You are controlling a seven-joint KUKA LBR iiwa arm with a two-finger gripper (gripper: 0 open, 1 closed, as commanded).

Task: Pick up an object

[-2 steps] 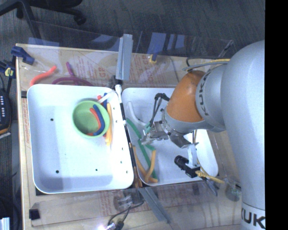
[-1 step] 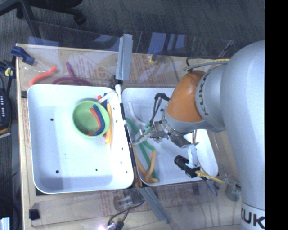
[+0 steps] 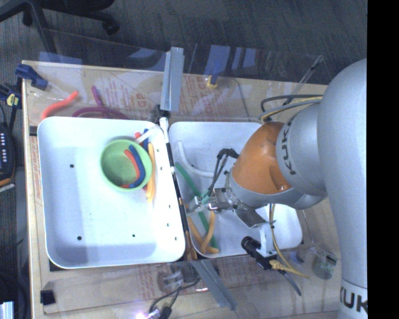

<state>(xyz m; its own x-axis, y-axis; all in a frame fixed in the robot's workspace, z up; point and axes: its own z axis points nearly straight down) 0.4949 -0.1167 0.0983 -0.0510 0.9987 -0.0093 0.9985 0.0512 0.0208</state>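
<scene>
A wooden bench (image 3: 249, 93) stands on dark carpeted floor (image 3: 262, 28), chair base (image 3: 68, 15) behind.

Green bowl (image 3: 126, 164) upright in left bin (image 3: 68, 205), upper right area, red and blue pieces inside. Right bin (image 3: 206, 134): green strip (image 3: 187, 180) and orange strips (image 3: 201, 237) near left wall.
</scene>
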